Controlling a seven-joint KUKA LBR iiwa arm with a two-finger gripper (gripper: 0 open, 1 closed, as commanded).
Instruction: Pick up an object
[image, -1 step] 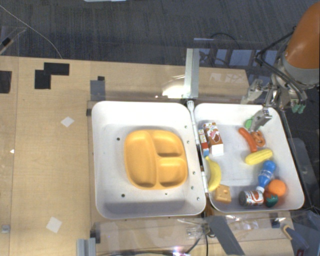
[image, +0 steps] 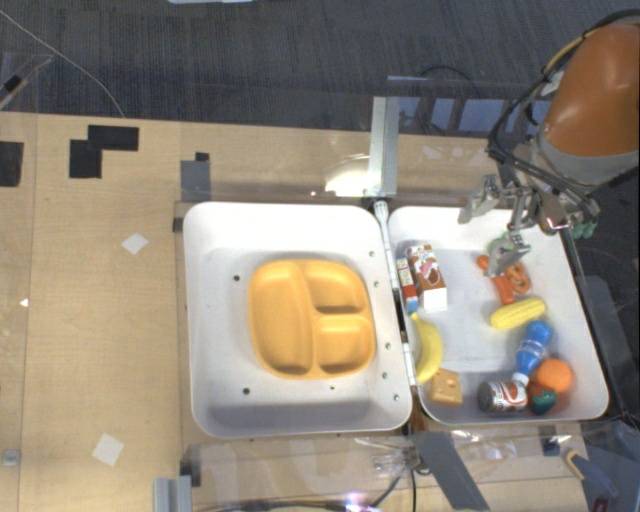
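My gripper (image: 513, 243) hangs over the right bin (image: 590, 330), fingertips just above an orange toy (image: 508, 281), grip state unclear, so I should descend straight, centred on it, clear of the yellow corn (image: 517, 314).

So the arm (image: 590, 95) is mostly one fat, rounded orange shell, smooth and a bit glossy, with a darker grey strip tucked under it. Black cables (image: 515, 125) loop out of its side, thin ones, a few bundled together. Below that hangs the pincer (image: 512, 243), all bare silvery metal, bracket-like bits and small blocks bolted together, pretty skeletal next to the chunky shell. Screws and markings are too small to make out.
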